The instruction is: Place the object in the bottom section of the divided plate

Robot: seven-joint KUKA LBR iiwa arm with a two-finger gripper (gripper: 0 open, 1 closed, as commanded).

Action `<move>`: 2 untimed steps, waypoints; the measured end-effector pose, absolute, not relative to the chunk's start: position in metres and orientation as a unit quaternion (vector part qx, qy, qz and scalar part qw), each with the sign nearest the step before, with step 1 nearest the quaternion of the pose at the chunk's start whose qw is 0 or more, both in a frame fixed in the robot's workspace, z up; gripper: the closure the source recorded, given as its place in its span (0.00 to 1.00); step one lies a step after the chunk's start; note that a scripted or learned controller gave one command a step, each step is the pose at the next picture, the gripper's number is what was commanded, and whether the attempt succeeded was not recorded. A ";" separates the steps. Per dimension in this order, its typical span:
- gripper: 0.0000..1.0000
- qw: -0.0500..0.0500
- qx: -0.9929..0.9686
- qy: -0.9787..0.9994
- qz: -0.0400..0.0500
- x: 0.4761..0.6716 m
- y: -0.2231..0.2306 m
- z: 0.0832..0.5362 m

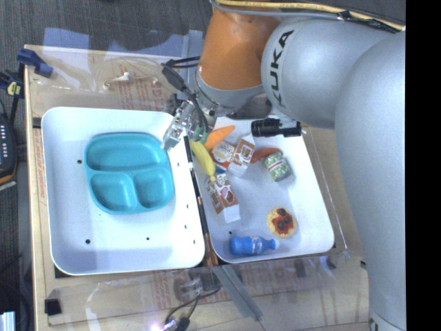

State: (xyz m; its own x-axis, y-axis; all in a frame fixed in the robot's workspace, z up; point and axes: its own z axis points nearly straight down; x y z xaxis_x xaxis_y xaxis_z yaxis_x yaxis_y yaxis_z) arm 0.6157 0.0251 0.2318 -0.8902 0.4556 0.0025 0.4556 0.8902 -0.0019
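Bench, two white bins side by side. Gripper point(180, 126) at frame centre-top over divider; finger state cannot tell, nothing seen held. Yellow banana point(202, 157) just below-right, long axis top-bottom. Blue divided plate point(129, 172) lower left.

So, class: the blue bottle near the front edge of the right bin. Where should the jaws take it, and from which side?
Take the blue bottle across the middle of its body, coming straight down from above. It lies on its side, long axis running left to right with the white cap to the right, so the jaws likely close best across its narrow width, clear of the bin's front wall.
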 end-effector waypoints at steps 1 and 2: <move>1.00 0.000 -0.195 -0.981 0.000 0.629 0.021 0.261; 1.00 0.001 -0.269 -0.963 0.001 0.604 0.007 0.208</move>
